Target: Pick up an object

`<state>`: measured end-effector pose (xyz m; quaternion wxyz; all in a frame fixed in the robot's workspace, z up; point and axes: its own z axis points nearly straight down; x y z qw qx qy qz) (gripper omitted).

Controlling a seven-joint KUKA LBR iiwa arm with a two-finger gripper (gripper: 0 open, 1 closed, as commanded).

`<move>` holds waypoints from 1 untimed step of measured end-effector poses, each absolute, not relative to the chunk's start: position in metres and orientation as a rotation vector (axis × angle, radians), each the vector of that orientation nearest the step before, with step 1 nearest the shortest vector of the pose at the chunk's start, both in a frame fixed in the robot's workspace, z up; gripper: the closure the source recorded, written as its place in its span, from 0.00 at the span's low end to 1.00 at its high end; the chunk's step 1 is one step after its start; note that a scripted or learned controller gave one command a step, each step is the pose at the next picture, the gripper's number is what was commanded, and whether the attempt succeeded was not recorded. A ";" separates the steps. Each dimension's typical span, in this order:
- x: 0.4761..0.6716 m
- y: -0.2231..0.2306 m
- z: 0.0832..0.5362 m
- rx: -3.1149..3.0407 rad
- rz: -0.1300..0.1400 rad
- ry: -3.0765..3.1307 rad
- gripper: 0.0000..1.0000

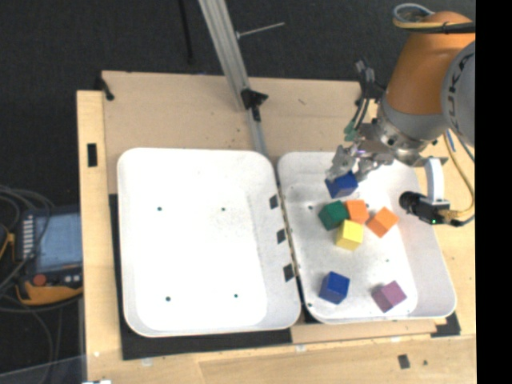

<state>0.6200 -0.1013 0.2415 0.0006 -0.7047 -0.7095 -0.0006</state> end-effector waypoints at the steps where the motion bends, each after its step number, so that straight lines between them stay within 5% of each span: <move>1: 0.603 -0.050 0.231 -2.213 0.001 -2.227 1.00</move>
